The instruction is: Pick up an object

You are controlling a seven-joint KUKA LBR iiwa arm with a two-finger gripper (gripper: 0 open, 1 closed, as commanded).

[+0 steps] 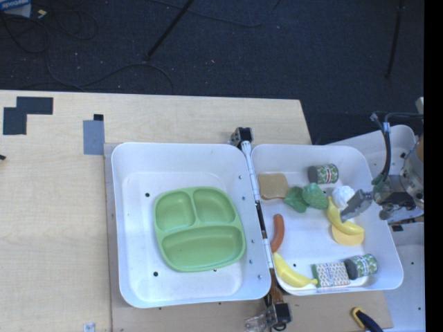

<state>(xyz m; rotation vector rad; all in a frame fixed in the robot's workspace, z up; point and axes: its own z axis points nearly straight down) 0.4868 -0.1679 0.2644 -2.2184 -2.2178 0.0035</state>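
Grey metal two-finger gripper (356, 203) hangs low in the right white bin (377, 168), jaws apart and clamped on nothing. The curved yellow plastic banana (344, 227) lies just below-left of its fingertips, green leafy toy (306, 198) farther left.

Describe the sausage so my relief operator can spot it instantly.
Look in the right bin, along its left wall beside the divider. The sausage lies there, below the tan bread slice and above a banana. It is the only thin, reddish-orange item.

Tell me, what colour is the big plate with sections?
Light green plate, seen clearly in the camera view.
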